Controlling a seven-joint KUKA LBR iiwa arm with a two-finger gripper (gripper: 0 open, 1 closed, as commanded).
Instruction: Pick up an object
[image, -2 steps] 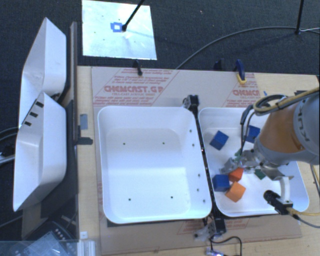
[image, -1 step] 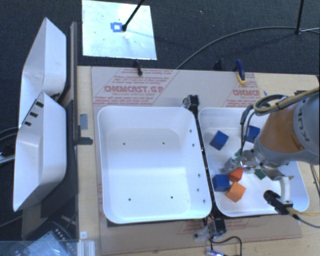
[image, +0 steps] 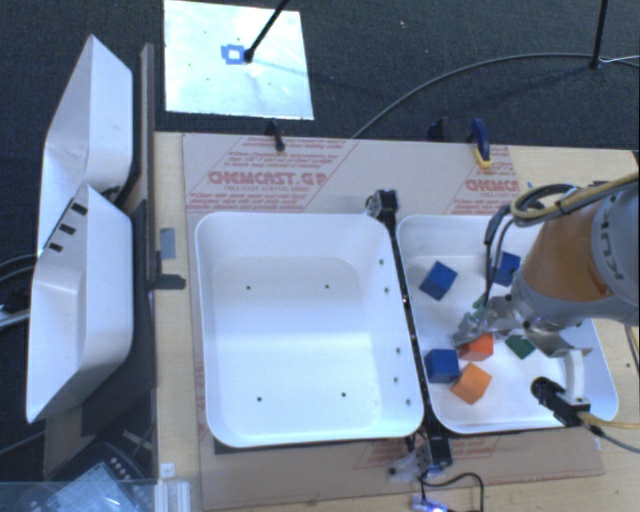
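Note:
The right bin (image: 432, 236) holds several small blocks. A blue block (image: 438, 280) lies near its far left, and another blue block (image: 507, 267) sits partly behind the arm's cable. A third blue block (image: 441, 364) and an orange block (image: 472, 383) rest near the front. My gripper (image: 474, 330) is low in the bin, right over a red-orange block (image: 479, 348) that it partly covers. A dark green piece (image: 519, 346) lies just to the right of that block.
The left bin (image: 300, 330) stands beside the right one, with a raised divider (image: 403, 300) between them. The arm's wrist (image: 565, 265) and its cables cover the right bin's right side. White bins (image: 85, 250) are stacked at the far left, off the bench.

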